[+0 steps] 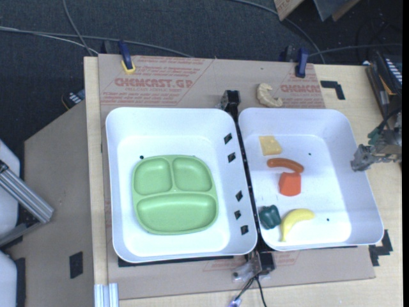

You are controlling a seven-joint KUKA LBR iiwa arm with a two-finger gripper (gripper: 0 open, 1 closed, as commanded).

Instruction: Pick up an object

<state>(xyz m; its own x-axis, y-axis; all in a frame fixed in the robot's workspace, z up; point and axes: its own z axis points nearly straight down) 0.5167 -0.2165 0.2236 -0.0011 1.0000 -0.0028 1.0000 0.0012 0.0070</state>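
The right bin [339,123] holds several toy foods. A yellow cheese wedge [270,146] lies toward the back, with a red-orange sausage [285,165] just in front of it. Below the sausage stands a red block [289,184]. Near the bin's front rim, a green pepper [269,217] lies beside a yellow banana [296,220]. My gripper [365,158] hangs over the right rim of that bin, well to the right of all the food and touching none of it. Nothing shows between its fingers.
The left bin [121,133] contains a green divided plate [174,194]. A beige toy piece [269,94] lies on the bench behind the right bin. Blue clamps [126,56] [301,61] grip the board's back edge. Cables run across the dark floor behind.
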